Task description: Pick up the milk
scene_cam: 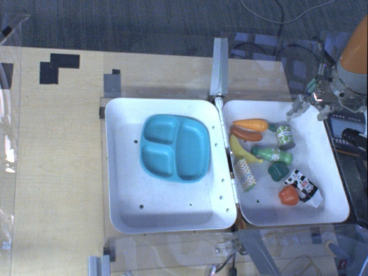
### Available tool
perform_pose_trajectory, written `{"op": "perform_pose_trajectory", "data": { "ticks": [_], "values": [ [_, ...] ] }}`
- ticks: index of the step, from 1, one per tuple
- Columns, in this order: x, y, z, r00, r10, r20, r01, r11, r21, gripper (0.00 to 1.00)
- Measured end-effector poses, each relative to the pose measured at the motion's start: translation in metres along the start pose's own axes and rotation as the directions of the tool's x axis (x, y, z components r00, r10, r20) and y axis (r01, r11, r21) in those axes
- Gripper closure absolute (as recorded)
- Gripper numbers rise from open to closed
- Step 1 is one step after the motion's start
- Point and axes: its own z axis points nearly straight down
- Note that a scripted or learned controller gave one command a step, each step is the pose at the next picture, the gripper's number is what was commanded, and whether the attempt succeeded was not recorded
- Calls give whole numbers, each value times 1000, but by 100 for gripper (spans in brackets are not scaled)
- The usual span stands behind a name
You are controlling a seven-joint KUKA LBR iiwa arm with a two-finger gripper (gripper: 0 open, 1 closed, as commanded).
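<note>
A wooden table (69,154) carries two shallow white bins side by side, seen from above. The left bin (123,211) holds a blue divided plate (175,147). The right bin (333,209) holds a scatter of toy food: an orange carrot (250,124) and a hot dog (247,134) near the top left, a yellow banana (240,150), a speckled tube-shaped item (246,174), a small can (283,135), a green bottle (271,153) and a dark green piece (278,170).

The milk (303,185), a small black-and-white cow-patterned carton, lies on its side in the lower right of this bin, touching a red-orange tomato-like toy (289,196) on its left.

The gripper (302,105) hangs over the bin's upper right corner, well apart from the milk; whether it is wide or narrow cannot be told at this size, and nothing is seen in it.

The step in hand looks like the approach: nothing is grasped yet. The next move calls for travelling down the bin's right side, centring over the carton, and descending clear of the red toy.
</note>
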Motion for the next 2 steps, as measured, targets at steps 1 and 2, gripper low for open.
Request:
{"op": "perform_pose_trajectory", "data": {
  "ticks": [1, 2],
  "values": [
    [-23, -39, 43, 1000, 20, 0, -20, 1000, 3, 0],
    [-16, -102, 127, 1000, -27, 1, 27, 1000, -4, 0]
  ]
}}
